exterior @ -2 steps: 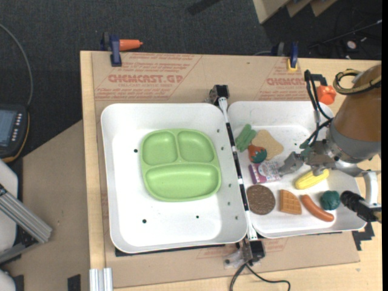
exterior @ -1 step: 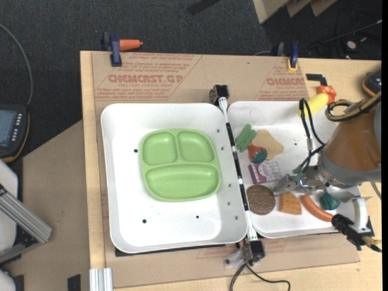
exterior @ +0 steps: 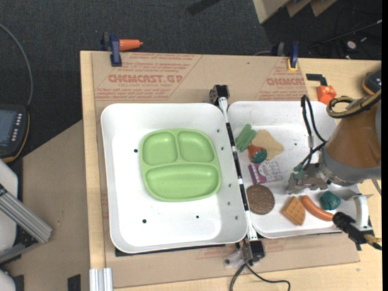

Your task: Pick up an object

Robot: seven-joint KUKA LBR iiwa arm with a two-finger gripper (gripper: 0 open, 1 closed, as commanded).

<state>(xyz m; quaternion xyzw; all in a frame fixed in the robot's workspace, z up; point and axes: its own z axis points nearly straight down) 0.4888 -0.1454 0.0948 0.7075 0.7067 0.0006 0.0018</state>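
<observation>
Overhead, two shallow white bins sat side by side on the table (exterior: 91, 162). The left bin (exterior: 121, 223) held a green three-compartment plate (exterior: 180, 164), lying flat near the bin's middle. The right bin (exterior: 273, 229) held several toy food items: a green piece (exterior: 245, 137) touching a tan wedge (exterior: 268, 142), a small red-and-teal piece (exterior: 259, 155), a purple-printed white packet (exterior: 267, 172), a brown round patty (exterior: 260, 199), an orange waffle-textured piece (exterior: 294, 211), an orange sausage (exterior: 317, 208) and a teal piece (exterior: 330, 199). The gripper (exterior: 301, 182) hung low over the right bin, between the packet and the sausage. Whether the fingers were apart or together could not be told.
</observation>
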